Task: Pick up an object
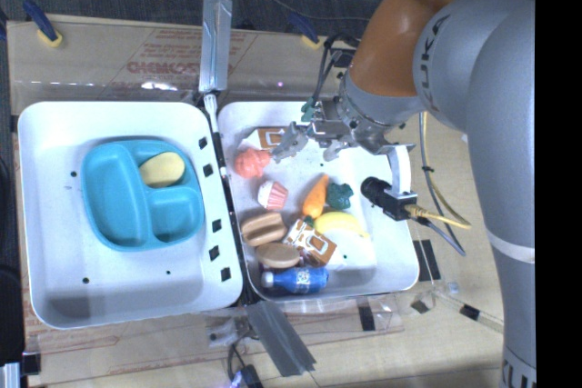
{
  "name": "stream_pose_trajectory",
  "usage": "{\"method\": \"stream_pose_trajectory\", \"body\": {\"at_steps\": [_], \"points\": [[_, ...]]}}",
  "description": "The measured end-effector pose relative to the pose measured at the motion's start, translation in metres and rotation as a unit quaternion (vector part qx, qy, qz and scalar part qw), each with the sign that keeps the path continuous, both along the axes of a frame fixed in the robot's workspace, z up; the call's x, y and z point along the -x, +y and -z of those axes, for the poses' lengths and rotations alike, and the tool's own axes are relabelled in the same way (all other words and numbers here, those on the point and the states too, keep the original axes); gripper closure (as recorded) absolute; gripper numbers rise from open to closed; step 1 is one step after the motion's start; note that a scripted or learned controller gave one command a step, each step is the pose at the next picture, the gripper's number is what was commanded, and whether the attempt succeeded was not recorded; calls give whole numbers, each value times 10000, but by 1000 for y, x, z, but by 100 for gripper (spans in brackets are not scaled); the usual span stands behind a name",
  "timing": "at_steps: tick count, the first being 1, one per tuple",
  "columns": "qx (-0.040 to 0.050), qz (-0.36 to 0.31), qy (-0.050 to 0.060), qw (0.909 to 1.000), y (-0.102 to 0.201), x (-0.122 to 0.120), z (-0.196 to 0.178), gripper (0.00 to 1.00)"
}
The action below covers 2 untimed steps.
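Observation:
My gripper (311,146) hangs over the back of the right bin (396,263), open, with nothing between its fingers. Just left of it lies a small brown-and-white box (268,138), with a salmon-pink toy (252,162) in front of that. Below the gripper are a pink cupcake (272,194), an orange carrot (315,195) and a dark green piece (340,194). Nearer the front lie a yellow banana (342,223), a brown bun (263,228), a brown-and-white carton (312,242) and a blue bottle (296,279).
The left bin (45,277) holds a blue divided tray (127,200) with a yellow oval object (162,168) in its back compartment. A metal bar (215,41) runs along the divider between the bins. The grey arm (473,77) fills the right side.

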<state>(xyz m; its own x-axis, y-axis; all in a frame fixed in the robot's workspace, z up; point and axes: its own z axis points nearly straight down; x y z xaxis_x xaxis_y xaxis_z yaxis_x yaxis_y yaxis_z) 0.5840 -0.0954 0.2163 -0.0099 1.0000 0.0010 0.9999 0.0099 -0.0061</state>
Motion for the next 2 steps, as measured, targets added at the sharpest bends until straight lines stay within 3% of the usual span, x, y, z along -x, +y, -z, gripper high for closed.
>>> {"method": "stream_pose_trajectory", "body": {"at_steps": [1,2], "points": [[8,-425,-43,9991,-51,21,104,0],[6,-420,-26,9991,-52,22,106,0]]}}
